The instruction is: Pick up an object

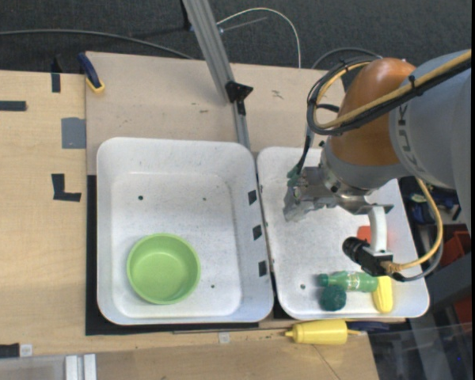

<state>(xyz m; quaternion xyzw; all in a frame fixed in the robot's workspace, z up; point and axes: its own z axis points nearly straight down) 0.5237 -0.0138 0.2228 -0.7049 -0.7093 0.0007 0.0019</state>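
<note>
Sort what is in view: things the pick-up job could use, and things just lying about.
For the job:
gripper, over the right bin
green bottle in the right bin
yellow object beside it
green bowl in the left bin

Lying about:
yellow bottle on the bench, outside the bins
metal pole

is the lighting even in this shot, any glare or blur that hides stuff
Camera view: light is flat and even, no harsh glare on the white bins; soft shadow under the green bowl. The image is slightly soft overall; the tool is dim and murky under the arm, and the small items by the green bottle blur together.
</note>
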